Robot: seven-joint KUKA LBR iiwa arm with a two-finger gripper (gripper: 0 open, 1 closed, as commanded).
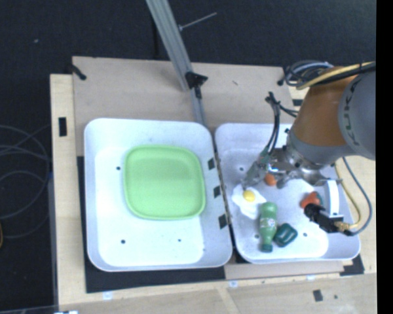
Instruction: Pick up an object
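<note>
In the right bin [230,142] lie a toy fried egg [247,199], a green bottle [267,225] and a small dark green block [285,235]. A small orange thing [270,179] shows just under my wrist, and another orange piece [310,202] lies further right. My gripper [267,173] reaches down over the upper middle of this bin, just above the egg. The arm hides its fingers.
The left bin [105,142] holds a light green square plate [164,181]. A grey metal pole [171,34] slants up from between the bins. Cables and a black connector [327,222] trail along the right bin's right side.
</note>
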